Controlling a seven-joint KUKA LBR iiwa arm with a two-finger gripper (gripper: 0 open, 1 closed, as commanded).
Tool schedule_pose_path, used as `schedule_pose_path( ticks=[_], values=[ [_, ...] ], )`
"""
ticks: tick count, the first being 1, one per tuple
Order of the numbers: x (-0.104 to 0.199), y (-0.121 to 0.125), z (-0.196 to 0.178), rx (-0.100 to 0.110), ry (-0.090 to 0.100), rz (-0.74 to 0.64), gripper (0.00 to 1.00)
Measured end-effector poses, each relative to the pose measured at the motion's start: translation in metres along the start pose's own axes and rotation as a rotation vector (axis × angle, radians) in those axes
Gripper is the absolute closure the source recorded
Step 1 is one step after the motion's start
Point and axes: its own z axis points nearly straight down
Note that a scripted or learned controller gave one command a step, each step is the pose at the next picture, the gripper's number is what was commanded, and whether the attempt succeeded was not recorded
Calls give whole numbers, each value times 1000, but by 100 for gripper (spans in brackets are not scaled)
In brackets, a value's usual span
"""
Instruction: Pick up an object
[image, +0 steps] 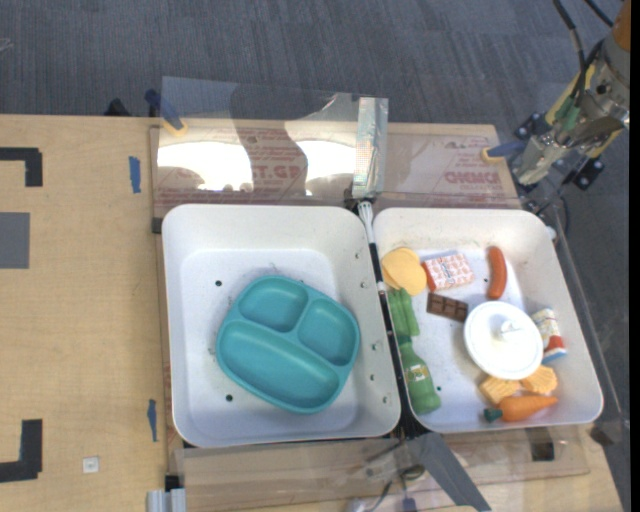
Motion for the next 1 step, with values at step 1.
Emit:
schedule_pose_path(
  ticks=[1],
  values=[
    [-35,14,264,-2,2,-3,100]
  ],
)
